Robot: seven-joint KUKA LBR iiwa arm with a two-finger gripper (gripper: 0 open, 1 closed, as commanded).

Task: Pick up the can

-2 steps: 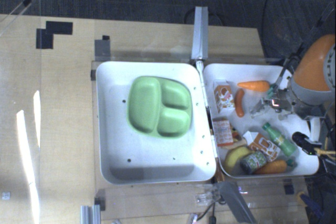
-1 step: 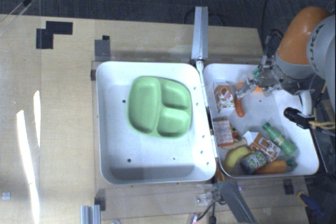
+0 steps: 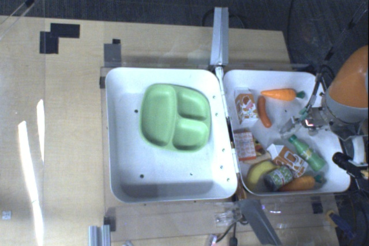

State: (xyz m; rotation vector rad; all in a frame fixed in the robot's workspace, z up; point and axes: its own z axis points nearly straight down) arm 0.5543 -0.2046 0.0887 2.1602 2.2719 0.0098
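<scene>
The arm (image 3: 349,86) hangs over the right bin's (image 3: 277,79) right edge, its claw (image 3: 307,121) too blurred to tell spread or pressed, while the can (image 3: 279,177) lies at the front edge wedged between banana (image 3: 258,170), carrot (image 3: 300,184) and bottle (image 3: 307,154), so a grab could slip or catch a neighbour.

Matt green plastic tray (image 3: 174,116) lies in smooth glossy white bin (image 3: 124,141).

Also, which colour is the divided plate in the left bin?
Light green; the divided plastic plate shows clearly in the camera view from above.
</scene>
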